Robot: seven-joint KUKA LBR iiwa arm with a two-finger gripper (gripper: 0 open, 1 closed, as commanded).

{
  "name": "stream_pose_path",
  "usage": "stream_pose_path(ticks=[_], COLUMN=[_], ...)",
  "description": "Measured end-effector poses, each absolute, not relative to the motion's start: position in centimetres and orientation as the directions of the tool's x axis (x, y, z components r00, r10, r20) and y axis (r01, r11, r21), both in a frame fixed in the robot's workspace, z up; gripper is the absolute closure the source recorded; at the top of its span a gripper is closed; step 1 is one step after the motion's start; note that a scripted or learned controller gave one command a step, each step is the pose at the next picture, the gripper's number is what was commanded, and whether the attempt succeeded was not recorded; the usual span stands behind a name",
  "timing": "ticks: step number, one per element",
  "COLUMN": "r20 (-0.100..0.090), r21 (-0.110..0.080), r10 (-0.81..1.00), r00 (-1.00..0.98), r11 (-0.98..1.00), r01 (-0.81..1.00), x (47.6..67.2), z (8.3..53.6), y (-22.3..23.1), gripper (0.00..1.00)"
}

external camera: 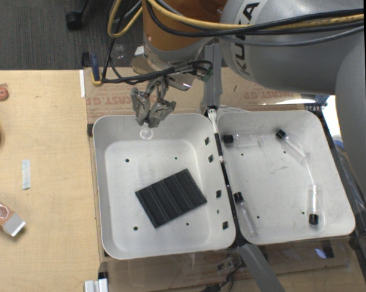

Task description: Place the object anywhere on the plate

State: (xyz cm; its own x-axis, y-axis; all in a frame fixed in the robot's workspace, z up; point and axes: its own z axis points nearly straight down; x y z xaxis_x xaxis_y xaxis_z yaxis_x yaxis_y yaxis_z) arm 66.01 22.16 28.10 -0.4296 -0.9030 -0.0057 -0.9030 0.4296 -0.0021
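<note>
The end effector (152,116) hangs over the far edge of the left bin (114,234), near its far-left corner, with the grey arm (287,31) and its orange band (173,23) reaching across the top of the view. Its fingers are drawn close together, and just under the tips sits a small clear tube (146,134), seemingly pinched between them and touching the bin's far rim, though its clear body makes the contact hard to judge. The plate (171,197), a dark ribbed rectangle, lies tilted in the middle of the left bin, well apart from that tube and bare on top. The right bin (335,221) holds more clear tubes with black caps: one at the far-left corner (242,138), one near the far-right corner (289,143), one by the near-right corner (313,206), and one along the left edge (241,209). On the counter (48,237) left of the bins lie a small grey strip (26,175), a wrapped piece (7,218) at the left edge, and a round reddish disc (1,92) near the far-left corner.
</note>
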Motion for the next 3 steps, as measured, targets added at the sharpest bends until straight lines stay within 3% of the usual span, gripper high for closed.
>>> stream_pose_path(ticks=[1, 3], r20=[-0.003, -0.005], r21=[-0.001, -0.003], r10=[-0.925, -0.992], r00=[-0.381, 0.124], r11=[0.381, -0.124], r01=[-0.925, -0.992], x=[65.2, 66.0], z=[27.9, 31.0], y=[21.4, 19.7], gripper=[1.00, 1.00])
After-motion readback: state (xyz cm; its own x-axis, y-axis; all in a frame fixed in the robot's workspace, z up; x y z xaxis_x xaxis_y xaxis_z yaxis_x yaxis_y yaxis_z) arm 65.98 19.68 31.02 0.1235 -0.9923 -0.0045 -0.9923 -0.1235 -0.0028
